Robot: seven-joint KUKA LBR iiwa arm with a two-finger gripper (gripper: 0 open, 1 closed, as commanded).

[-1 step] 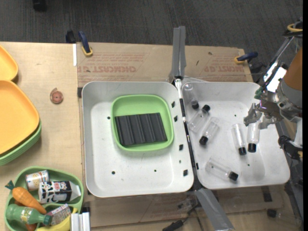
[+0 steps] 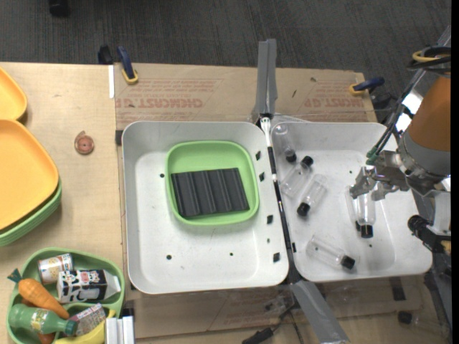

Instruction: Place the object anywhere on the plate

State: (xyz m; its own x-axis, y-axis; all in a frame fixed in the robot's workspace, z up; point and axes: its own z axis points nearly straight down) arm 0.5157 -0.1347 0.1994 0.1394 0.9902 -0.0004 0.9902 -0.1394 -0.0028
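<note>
Green square plastic plate point(image 2: 212, 158) sits in the left white bin point(image 2: 143, 213) as my gripper point(image 2: 367, 189), jaw spread indiscernible, hovers beside a clear black-capped vial point(image 2: 363, 215) lying in the right bin point(image 2: 337, 138).

dark grey carpet floor point(image 2: 186, 13) runs across the top, with a black caster point(image 2: 59, 4) at the upper left. below it lies the pale wooden tabletop point(image 2: 86, 106), partly covered by a brown cardboard sheet point(image 2: 201, 95) printed with red lettering and held by blue-and-yellow clamps point(image 2: 126, 67). a grey metal bar point(image 2: 267, 77) stands upright at the cardboard's middle. light is even and soft.
</note>
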